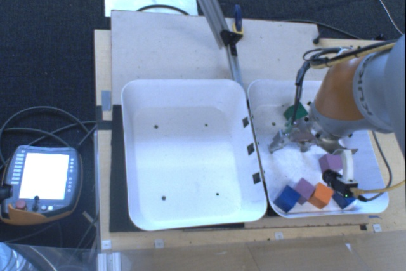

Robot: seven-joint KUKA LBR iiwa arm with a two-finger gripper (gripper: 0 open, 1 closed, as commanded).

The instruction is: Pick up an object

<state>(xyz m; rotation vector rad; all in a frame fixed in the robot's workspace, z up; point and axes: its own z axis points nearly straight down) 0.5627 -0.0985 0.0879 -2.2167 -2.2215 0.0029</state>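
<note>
Coloured blocks (304, 192) cluster at the right bin's (266, 136) near edge — loose.

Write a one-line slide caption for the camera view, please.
KUKA arm reaches into the right bin, gripper above coloured blocks.

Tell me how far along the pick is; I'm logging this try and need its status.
Done: the arm has brought its hand into the right bin, beside a green object. In hand: nothing visibly held; whether it grips anything cannot be told. Left: the whole pick. The blue block, purple block and orange block lie at the bin's near edge, apart from the hand.
</note>
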